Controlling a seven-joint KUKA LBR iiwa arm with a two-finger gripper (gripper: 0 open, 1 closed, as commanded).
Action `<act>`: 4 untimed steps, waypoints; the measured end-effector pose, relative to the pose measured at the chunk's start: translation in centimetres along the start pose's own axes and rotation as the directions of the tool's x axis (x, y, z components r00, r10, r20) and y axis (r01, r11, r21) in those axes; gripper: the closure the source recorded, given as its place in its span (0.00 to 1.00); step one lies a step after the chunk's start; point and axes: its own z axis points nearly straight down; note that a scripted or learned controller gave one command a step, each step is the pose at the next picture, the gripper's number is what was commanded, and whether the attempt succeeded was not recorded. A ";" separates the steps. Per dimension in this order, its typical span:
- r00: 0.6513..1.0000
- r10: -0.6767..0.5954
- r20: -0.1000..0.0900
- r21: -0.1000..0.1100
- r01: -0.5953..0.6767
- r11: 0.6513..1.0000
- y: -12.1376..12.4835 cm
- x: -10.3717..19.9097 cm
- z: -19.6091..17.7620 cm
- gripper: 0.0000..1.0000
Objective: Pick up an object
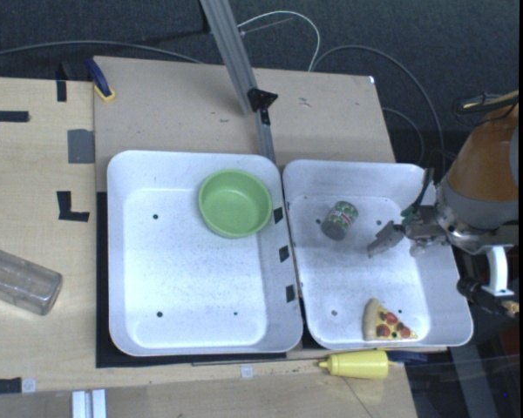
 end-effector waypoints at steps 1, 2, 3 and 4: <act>1.000 -0.001 0.000 0.000 0.001 1.000 0.3 0.6 4.6 0.00; 1.000 -0.001 0.003 -0.008 0.001 1.000 0.4 0.6 7.5 0.00; 1.000 -0.002 0.001 -0.007 0.002 1.000 0.4 0.7 6.4 1.00; 1.000 -0.001 0.003 -0.011 0.001 1.000 1.3 0.9 0.6 1.00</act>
